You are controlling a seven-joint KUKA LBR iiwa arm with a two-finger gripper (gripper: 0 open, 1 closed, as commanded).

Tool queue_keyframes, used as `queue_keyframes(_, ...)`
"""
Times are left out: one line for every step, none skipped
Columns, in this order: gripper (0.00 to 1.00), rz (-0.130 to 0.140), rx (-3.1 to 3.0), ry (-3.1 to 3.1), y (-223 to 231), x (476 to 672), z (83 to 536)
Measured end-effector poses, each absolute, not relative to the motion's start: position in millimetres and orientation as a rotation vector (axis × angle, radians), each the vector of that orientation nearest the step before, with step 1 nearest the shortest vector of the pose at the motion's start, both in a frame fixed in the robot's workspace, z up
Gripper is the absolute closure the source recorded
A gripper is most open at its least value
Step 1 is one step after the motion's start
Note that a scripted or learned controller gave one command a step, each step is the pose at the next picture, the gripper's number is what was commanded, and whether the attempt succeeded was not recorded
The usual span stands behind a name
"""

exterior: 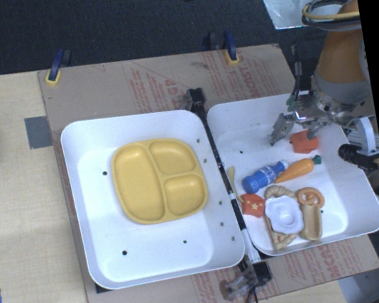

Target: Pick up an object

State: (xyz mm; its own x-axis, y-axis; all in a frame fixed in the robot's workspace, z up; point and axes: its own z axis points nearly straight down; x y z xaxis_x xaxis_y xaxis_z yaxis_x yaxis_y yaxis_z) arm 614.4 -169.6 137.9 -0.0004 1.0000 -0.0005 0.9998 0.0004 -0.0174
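fried egg (284,214) near right bin (363,222) front rim; hand (292,128) fingers apart above bare floor beside red block (305,142)

The right bin's (241,113) far-left corner lies bare, open to approach; its near half is crowded (blue bottle (263,176), carrot (297,168), fried egg (284,214), pretzel (310,198) packed close).

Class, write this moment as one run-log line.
gripper: open, above right bin | red block: beside fingertips, not held | yellow tray: left bin
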Motion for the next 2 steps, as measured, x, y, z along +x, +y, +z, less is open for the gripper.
queue_keyframes(0.0,0.002,-2.222,-2.224,-214.0,643.5,151.7)
queue_keyframes(0.0,0.01,-2.212,-2.22,-210.9,621.1,88.3)
